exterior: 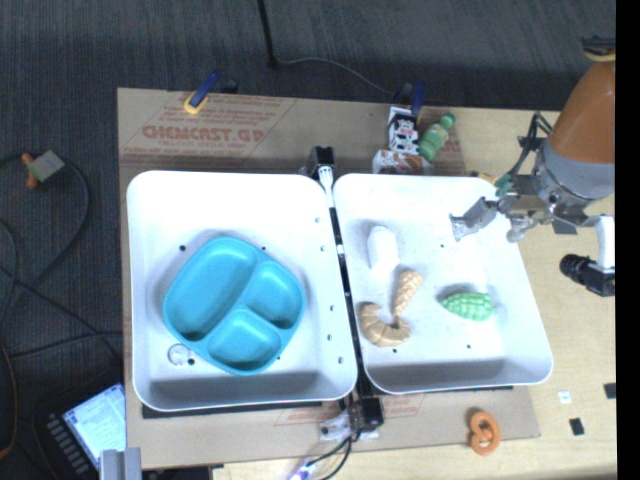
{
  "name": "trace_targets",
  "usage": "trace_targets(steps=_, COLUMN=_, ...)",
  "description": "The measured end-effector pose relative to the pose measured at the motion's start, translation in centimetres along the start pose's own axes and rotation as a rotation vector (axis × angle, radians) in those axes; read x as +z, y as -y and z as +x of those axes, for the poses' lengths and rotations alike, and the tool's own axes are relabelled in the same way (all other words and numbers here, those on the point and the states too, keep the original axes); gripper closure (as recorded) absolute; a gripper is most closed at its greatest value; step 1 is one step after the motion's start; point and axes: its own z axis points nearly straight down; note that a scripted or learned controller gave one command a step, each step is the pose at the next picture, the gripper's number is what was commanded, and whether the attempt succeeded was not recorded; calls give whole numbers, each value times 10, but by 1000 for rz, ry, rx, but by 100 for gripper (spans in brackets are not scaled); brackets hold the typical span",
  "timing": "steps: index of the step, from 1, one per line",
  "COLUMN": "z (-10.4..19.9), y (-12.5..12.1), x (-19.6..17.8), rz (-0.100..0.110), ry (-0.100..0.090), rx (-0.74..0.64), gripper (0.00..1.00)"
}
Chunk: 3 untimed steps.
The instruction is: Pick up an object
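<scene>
**Gripper poised over the right bin, nothing lifted yet**

Gripper (478,215) hangs at the upper right part of the right bin (520,368), reached in from the bench's right side on the grey arm (585,158) with its orange band. Whether it is spread or closed cannot be told from this slanted overhead view; the metal tip is small and seen nearly end-on. No object sits at the tip, so it looks to be carrying nothing.

Candidates for picking all lie in the right bin, below and to the left of the tip. A white cylinder (381,246) rests near the bin's left wall. Just below it a ridged tan cone (406,290) leans down toward a curved tan croissant-shaped piece (383,326), and the two appear to touch, which would probably make either one awkward to take cleanly. A green ridged object (468,305) lies by itself nearer the bin's middle right, apart from the rest and closest to the gripper; that isolation makes it the likeliest target, in my judgement.

Left bin (145,268) holds a blue divided tray (233,303), set aslant. Outside the bins, a small orange ring (484,431) lies on the bench in front, and a green-and-white toy (415,140) stands behind the right bin.
</scene>
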Motion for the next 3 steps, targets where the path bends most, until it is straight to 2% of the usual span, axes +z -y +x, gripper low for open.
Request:
trace_targets(steps=1, z=-10, y=31, x=112, rz=-3, ry=-5, rx=-2, gripper=0)
trace_targets(steps=2, z=24, y=90, x=120, rz=-11, ry=5, rx=2, gripper=0)
trace_targets(steps=3, z=23, y=89, x=110, rz=-13, ry=7, rx=3, gripper=100)
